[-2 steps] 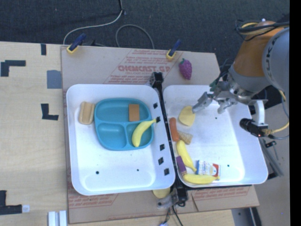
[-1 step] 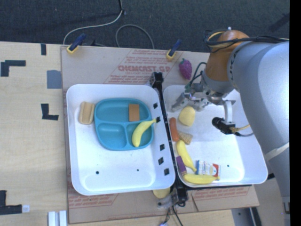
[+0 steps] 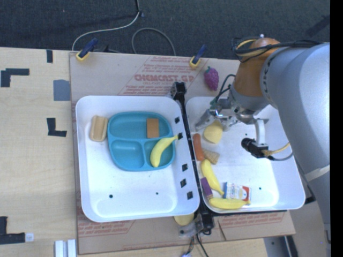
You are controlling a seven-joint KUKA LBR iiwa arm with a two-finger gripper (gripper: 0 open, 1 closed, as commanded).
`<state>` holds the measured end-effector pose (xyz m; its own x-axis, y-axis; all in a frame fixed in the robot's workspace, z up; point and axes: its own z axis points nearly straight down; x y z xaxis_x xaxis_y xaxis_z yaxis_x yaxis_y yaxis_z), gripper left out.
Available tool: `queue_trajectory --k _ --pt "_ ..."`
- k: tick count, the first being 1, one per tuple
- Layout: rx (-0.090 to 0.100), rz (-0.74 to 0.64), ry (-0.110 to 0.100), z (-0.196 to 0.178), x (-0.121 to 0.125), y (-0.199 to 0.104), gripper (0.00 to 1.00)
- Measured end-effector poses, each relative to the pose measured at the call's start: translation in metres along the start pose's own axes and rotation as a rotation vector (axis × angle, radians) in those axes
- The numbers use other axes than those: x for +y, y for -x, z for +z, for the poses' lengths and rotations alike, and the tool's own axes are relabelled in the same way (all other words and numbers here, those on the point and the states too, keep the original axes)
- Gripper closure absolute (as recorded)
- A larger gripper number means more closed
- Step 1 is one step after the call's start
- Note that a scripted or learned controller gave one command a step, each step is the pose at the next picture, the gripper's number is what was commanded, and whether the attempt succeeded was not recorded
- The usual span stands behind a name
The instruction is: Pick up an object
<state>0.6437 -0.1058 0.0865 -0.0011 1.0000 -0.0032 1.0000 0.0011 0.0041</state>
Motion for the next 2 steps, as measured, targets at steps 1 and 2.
queue_trajectory --k 1,2 --pt "0.0 0.0 -0.001 -0.01 0.0 0.0 1.0" --pt "0.004 -0.002 0.001 -0.104 -0.039 -0.025 1.0"
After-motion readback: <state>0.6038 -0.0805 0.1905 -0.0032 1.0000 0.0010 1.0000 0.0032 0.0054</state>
